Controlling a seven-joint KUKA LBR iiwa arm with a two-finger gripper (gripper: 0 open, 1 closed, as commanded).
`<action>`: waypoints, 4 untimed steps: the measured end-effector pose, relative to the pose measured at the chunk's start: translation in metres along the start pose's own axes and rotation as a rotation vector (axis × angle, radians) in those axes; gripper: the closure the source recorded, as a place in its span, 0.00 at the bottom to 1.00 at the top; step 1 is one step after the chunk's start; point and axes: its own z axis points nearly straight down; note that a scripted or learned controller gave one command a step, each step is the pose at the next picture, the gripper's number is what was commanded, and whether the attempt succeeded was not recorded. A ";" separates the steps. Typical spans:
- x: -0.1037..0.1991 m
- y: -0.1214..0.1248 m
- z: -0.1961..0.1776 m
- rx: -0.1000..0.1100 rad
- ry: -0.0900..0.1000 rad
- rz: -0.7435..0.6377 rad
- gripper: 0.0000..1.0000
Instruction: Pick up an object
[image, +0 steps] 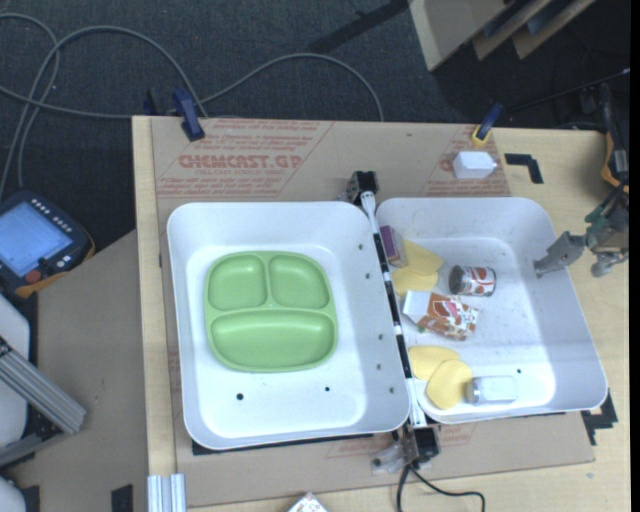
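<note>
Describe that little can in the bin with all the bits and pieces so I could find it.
Look in the right-hand shallow white bin, the one holding clutter. Near its middle lies a small metal can with a red label, tipped on its side. Its neighbours are flat yellow pieces and a crumpled orange-and-white packet; the can alone is round and shiny.

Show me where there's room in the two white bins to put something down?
Right shallow white bin: its right half is bare, from the small red-and-white can to the right wall. Its left side is crowded with that can, yellow pieces and a patterned packet. Left shallow white bin: the green divided plastic plate fills the middle; only edge strips stay bare.
</note>
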 end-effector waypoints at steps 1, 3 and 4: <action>0.069 0.044 0.155 0.000 0.001 -0.001 0.00; 0.096 0.109 0.144 -0.003 -0.001 -0.002 1.00; 0.096 0.109 0.144 -0.003 -0.001 -0.002 0.00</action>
